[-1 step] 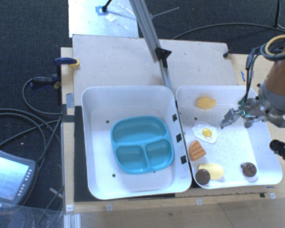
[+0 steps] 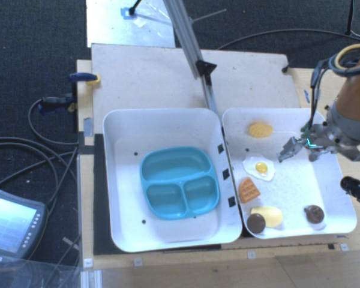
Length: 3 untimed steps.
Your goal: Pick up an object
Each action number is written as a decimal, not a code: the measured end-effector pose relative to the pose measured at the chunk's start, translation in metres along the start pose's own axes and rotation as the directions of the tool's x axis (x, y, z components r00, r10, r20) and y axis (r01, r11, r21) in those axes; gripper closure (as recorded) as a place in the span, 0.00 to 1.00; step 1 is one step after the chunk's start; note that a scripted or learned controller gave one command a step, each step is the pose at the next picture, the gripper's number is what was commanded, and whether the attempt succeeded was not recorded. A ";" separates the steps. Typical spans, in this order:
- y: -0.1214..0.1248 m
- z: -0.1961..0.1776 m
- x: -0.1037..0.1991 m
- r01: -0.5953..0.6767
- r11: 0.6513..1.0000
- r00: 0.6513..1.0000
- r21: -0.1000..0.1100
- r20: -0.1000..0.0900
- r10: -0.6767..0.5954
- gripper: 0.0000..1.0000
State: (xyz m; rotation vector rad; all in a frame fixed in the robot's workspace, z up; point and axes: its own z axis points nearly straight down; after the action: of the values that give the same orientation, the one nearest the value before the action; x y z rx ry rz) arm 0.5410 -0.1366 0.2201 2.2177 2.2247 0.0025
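Over the right bin (image 2: 342,218), my gripper (image 2: 290,149) hangs with fingers slightly parted and holding nothing, while the fried egg (image 2: 260,168) lies on the bin floor just left of and below my fingertips, nearer than the other food.

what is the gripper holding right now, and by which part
Nothing. The gripper hangs above the right bin with no object between its fingers; the fried egg and the other toy foods lie on the bin floor.
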 end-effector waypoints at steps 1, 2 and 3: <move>-0.007 0.060 0.001 -0.003 1.000 1.000 0.007 -0.001 0.003 0.00; -0.013 0.122 0.001 -0.003 1.000 1.000 0.007 -0.001 0.003 0.00; -0.013 0.130 0.001 -0.003 1.000 1.000 0.002 0.000 0.003 0.00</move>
State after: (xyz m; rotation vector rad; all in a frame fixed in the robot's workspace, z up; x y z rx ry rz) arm 0.5281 -0.1351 0.0903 2.2219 2.2227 -0.0002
